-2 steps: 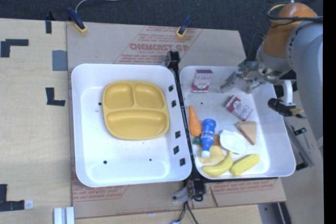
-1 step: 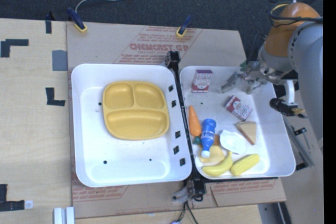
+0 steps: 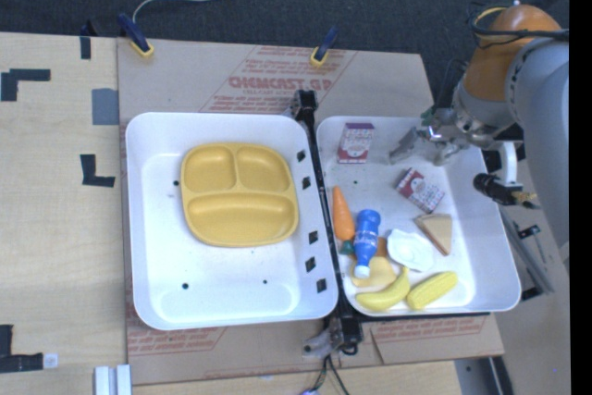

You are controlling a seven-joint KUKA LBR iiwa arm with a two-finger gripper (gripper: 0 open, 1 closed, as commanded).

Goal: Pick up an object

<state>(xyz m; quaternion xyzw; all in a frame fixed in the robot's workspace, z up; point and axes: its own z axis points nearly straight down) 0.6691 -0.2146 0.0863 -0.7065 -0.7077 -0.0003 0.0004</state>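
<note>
The gripper point(image 3: 418, 143) hangs over the far edge of the right bin point(image 3: 490, 291), its jaws apparently spread and pinching nothing. The nearest candidates, a red-and-white carton point(image 3: 356, 141) and a small red packet point(image 3: 421, 190), lie loose just beside it; the remaining toys crowd that bin's near edge, so an isolated piece offers the cleaner grasp.

I count two white bins: the left bin point(image 3: 148, 227) and the right bin point(image 3: 481, 282). The left carries one yellow divided plate point(image 3: 239, 194). The right carries two small red-and-white cartons point(image 3: 356, 142) point(image 3: 421, 190), one carrot point(image 3: 342, 214), one blue bottle point(image 3: 366, 240), one banana point(image 3: 384, 290), one corn cob point(image 3: 432, 289), one sandwich wedge point(image 3: 437, 230), one white disc point(image 3: 409, 250).
</note>
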